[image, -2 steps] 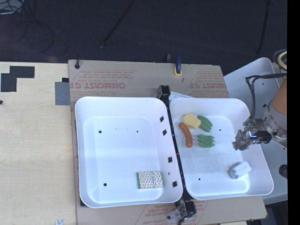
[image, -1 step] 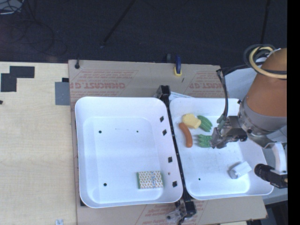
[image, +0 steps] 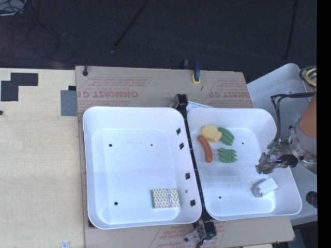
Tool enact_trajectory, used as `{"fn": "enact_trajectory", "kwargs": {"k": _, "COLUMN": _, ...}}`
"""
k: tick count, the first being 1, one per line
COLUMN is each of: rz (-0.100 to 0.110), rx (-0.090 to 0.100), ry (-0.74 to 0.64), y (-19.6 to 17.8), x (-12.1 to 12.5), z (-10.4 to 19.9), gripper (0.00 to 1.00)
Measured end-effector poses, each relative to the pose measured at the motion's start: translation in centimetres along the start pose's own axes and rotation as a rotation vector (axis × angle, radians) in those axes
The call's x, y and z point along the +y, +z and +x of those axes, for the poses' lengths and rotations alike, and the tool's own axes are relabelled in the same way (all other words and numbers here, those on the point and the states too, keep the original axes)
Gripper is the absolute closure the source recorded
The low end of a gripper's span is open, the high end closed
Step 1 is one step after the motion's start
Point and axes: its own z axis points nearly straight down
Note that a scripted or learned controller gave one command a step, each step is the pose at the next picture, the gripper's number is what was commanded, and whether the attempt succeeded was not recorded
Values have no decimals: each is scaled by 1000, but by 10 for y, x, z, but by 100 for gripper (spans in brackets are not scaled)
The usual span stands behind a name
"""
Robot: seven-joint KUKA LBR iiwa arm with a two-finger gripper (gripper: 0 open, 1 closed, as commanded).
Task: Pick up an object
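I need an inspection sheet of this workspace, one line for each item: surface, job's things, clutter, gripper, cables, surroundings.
Surface: cardboard sheet under two white bins; left bin, right bin.
Job's things: patterned square pad in left bin; yellow piece, orange sausage, two green pieces, grey-white block in right bin.
Clutter: nothing seen.
Gripper: gripper over right bin's right side, above the block.
Cables: dark cables on the floor behind.
Surroundings: wooden bench, blue-yellow clamp.

Two white bins (image: 93, 138) sit on brown cardboard (image: 129, 89) printed with reddish lettering. The left bin holds a pale square packet (image: 166, 198) speckled blue-green. The right bin (image: 284, 200) holds a yellow piece (image: 210, 133), an orange-red sausage shape (image: 205, 148), two green pieces (image: 226, 135) and a whitish-grey object (image: 265, 187).
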Motion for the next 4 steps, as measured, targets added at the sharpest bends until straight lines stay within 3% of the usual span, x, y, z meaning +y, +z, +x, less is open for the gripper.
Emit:
{"fn": "enact_trajectory", "kwargs": {"k": 1, "rz": -6, "rx": -2, "ry": -4, "y": 13, "x": 14, "z": -64, "gripper": 100}}
{"fn": "enact_trajectory", "kwargs": {"k": 2, "rz": -12, "rx": 3, "ry": -17, "y": -48, "x": 23, "z": 11, "gripper": 100}}
{"fn": "enact_trajectory", "kwargs": {"k": 3, "rz": -3, "rx": 1, "ry": -2, "y": -15, "x": 0, "z": -66, "gripper": 100}}
{"fn": "enact_trajectory", "kwargs": {"k": 4, "rz": -8, "rx": 3, "ry": -16, "y": -36, "x": 10, "z": 12, "gripper": 100}}
